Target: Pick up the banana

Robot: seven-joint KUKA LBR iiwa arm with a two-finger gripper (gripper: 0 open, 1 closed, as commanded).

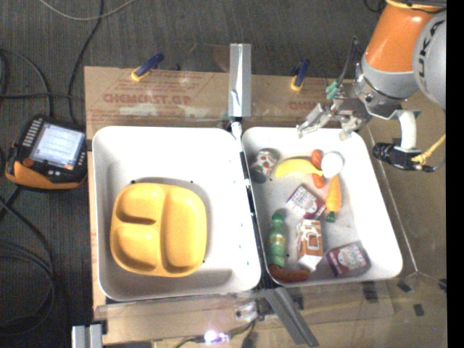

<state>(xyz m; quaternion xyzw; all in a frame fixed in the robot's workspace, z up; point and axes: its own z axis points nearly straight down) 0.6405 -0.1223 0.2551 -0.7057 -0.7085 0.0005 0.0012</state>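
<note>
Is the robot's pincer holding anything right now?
No. The pincer is open above the bin's far rim, with nothing between its fingers. The banana lies in the bin.

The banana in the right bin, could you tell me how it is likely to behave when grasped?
The banana looks smooth and curved, so it may slip or swivel between fingers. It appears to be a small toy, probably light and stiff. It lies close beside a round fruit and a white ball, which could get nudged.

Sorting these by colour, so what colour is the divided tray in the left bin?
Yellow. The divided tray shows plainly in the camera view, lying in the left bin.
</note>
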